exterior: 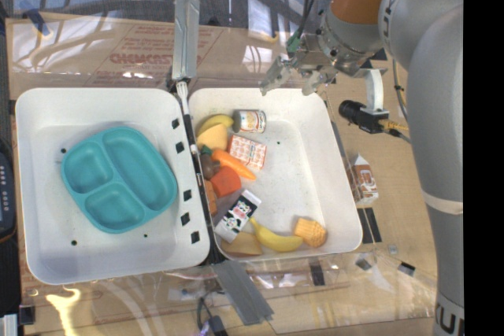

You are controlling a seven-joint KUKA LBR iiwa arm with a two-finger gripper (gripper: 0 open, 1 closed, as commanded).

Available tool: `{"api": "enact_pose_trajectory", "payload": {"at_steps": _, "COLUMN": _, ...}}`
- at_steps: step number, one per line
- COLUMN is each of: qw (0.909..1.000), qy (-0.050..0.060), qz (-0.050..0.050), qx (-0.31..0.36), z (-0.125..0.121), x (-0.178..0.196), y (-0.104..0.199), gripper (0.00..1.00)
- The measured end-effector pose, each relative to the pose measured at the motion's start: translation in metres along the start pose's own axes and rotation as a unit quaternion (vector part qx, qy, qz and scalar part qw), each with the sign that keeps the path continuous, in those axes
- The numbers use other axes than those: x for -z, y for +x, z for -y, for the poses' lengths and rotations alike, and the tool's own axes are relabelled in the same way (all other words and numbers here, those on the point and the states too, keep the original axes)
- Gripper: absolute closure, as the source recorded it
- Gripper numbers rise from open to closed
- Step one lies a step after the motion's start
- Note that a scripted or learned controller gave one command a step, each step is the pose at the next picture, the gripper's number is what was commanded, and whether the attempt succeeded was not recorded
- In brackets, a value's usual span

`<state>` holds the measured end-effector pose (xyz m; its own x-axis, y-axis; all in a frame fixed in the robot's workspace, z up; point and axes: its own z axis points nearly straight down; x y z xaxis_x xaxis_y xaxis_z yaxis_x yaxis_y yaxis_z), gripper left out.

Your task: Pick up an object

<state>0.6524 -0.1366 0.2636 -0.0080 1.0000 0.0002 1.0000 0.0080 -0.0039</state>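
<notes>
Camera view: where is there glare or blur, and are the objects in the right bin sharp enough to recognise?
In the camera view, glare streaks the clear plastic sheet behind the bins; the gripper looks slightly blurred; the banana and small can in the right bin are sharp enough to recognise, with soft shadows.

Bright, even overhead light fills the scene. Glare streaks the clear plastic sheet (118, 43) on the worktop beyond the left bin (31, 169); soft, faint shadows sit under the blue tray (118, 177). Focus is fairly sharp, slightly grainy throughout.
</notes>
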Motion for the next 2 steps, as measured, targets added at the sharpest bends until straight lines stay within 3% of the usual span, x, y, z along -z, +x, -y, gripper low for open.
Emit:
{"api": "enact_pose_trajectory", "payload": {"at_steps": 1, "qw": 0.9935, "qy": 0.001, "qz": -0.001, "qx": 0.113, "z": 0.021, "x": -0.155, "y": 0.040, "gripper": 0.00}}
{"api": "enact_pose_trajectory", "payload": {"at_steps": 2, "qw": 0.9949, "qy": -0.011, "qz": 0.003, "qx": 0.101, "z": 0.072, "x": -0.163, "y": 0.032, "gripper": 0.00}}
